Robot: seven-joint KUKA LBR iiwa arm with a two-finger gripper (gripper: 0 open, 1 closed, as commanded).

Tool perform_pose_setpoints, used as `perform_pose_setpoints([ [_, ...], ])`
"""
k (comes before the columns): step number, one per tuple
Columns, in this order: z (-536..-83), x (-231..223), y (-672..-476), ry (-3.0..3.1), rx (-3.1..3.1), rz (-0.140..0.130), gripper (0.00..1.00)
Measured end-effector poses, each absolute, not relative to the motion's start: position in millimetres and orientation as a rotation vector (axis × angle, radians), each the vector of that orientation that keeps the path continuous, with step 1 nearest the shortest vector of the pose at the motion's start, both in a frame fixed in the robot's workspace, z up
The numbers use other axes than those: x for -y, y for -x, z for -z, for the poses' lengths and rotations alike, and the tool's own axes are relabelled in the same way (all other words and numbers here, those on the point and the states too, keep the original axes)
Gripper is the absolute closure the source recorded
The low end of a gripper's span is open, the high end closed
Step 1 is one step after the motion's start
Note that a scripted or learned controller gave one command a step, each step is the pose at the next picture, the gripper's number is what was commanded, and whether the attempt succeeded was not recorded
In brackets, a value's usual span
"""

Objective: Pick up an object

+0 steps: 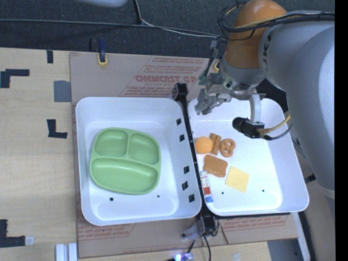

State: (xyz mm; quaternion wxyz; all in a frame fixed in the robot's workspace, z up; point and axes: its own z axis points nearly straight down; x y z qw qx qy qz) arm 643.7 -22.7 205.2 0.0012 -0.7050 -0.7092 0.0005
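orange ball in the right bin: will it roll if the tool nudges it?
Probably. The orange ball looks round and smooth, so a push may send it rolling. The pretzel and brown toast piece sit right beside it and may stop it on those sides. It looks like small toy food, so likely light.

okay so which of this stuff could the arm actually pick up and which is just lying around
For the job: orange ball, pretzel, brown toast, yellow cheese slice, tube, all in the right bin; gripper above that bin's far corner.

Lying about: green plate in the left bin, yellow clamp, cardboard sheet.
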Motion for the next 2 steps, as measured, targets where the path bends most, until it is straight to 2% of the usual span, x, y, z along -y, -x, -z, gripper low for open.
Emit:
perform_pose_setpoints([
  [1, -220.7, -35.5, -646.9, 2.212, 2.229, 0.002, 1.00],
  [2, -211.4, -88.6, -650.2, 2.215, 2.227, -0.002, 1.00],
])
